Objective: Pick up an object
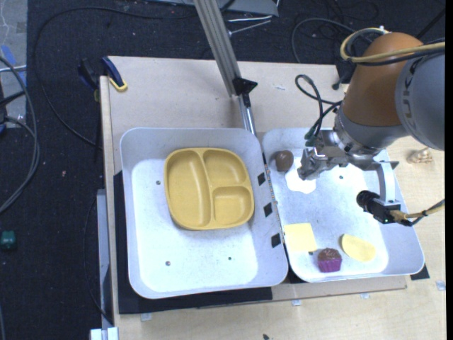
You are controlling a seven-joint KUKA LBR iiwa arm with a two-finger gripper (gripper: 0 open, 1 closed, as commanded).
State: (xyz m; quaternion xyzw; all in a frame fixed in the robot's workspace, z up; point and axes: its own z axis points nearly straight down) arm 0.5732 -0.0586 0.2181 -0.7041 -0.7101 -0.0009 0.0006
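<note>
Two white bins sit side by side in the middle of the frame so the arm can reach both. The left bin (pixel 141 261) has a yellow tray (pixel 209 188) w/ 3 parts, flat in the upper middle. The right bin (pixel 396 261) has the small stuff to pick from: a brown ball (pixel 284 160) at its upper left corner, a white piece (pixel 300 183) just below & right of the ball, a yellow square (pixel 300 236) lower left, a purple thing (pixel 329 260) near the bottom edge, and a yellow round bit (pixel 358 247) right of it. The arm (pixel 386 83) comes in from the upper right and bends down so the gripper (pixel 310 167) hangs low over the white piece, close beside the ball. Can't tell if the gripper is open or closed, too dark & small. Nothing seems lifted yet. My guess: it's aiming at the white piece or the ball, bc those are right under it. The other 3 things lie well apart from it, lower in the bin
</note>
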